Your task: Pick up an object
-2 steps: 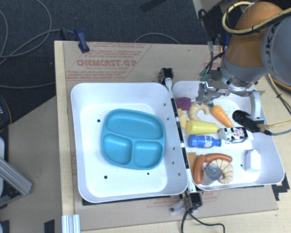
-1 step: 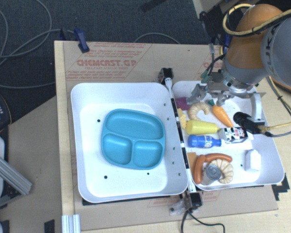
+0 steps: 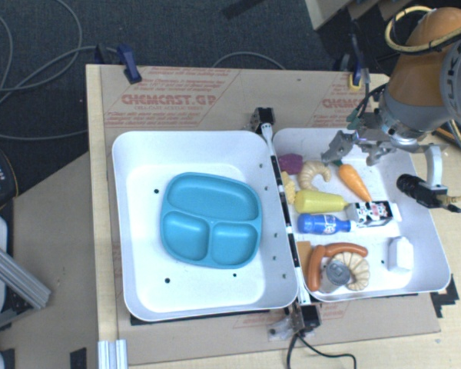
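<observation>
On the left I see a white bin [image 3: 131, 229] with a blue plate [image 3: 210, 218] in it. The plate has three parts and nothing sits in them.

The right bin [image 3: 434, 264] is full of toy food. A purple piece [image 3: 291, 162] sits at the back, with a tan croissant [image 3: 313, 172] next to it. In front of these lie a yellow bottle [image 3: 318, 201] and a blue bottle [image 3: 323, 224]. Near the front, a red sausage [image 3: 334, 252] curls around a round grey thing [image 3: 337, 274]. An orange carrot [image 3: 354, 181] lies farther right.

My gripper [image 3: 358, 149] hangs over the back of the right bin. Its jaws are spread wide, and nothing is between them. The carrot is just in front of it, so I think that is the thing to grab.

To do this well, I should line up one jaw on each long side of the carrot, then go straight down. The croissant is near, so I must not bump it.
</observation>
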`<state>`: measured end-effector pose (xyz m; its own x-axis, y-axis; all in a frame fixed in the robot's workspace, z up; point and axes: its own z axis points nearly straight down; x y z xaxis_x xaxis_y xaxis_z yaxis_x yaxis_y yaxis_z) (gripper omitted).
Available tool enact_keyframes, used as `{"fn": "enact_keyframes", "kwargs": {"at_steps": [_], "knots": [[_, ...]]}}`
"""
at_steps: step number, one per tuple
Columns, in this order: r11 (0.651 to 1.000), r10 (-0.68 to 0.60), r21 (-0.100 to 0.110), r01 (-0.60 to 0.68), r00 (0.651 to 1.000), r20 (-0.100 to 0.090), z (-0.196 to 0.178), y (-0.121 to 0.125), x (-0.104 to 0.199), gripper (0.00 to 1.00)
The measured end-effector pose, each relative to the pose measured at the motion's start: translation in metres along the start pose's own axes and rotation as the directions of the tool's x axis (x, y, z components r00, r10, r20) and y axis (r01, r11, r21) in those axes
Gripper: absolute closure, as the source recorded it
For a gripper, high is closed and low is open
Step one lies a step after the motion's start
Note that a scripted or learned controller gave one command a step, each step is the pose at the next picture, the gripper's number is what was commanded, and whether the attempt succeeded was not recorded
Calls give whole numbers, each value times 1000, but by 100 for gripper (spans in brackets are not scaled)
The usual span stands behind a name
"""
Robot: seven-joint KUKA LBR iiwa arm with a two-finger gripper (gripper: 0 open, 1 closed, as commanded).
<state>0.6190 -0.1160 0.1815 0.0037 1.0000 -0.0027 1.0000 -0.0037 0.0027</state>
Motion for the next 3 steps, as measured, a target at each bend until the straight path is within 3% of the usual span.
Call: {"fn": "enact_keyframes", "kwargs": {"at_steps": [1,2,3], "knots": [[1000,-1,-2,1,1000,0,100,35,-51,0],[1000,-4,-4,4,1000,1,85,35,-49,100],[1000,-12,-6,12,1000,-4,-10,17,39,100]]}}
